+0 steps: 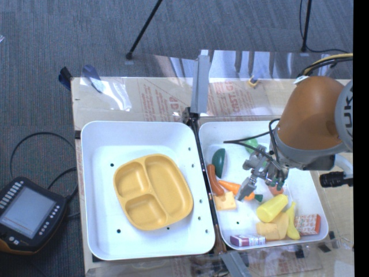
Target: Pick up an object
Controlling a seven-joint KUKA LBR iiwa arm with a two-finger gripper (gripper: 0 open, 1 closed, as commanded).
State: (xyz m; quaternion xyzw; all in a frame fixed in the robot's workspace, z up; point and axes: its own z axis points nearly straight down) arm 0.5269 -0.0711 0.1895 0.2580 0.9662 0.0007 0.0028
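Note:
My gripper (249,188) hangs low over the middle of the right bin (233,130), below the orange wrist. It is right above an orange carrot piece (230,185) and beside a yellow cheese wedge (226,201). A second carrot (214,179) and a dark green vegetable (219,158) lie to its left. A yellow cylinder (271,208), a banana (292,222), a red and white packet (308,224) and a pink and white box (248,240) lie toward the bin's front. Nothing is visibly held.
The left bin (98,154) holds a yellow divided plate (153,190). A raised rim separates the two bins. The arm's body covers the right bin's back right part. A tablet controller (26,212) lies on the floor to the left.

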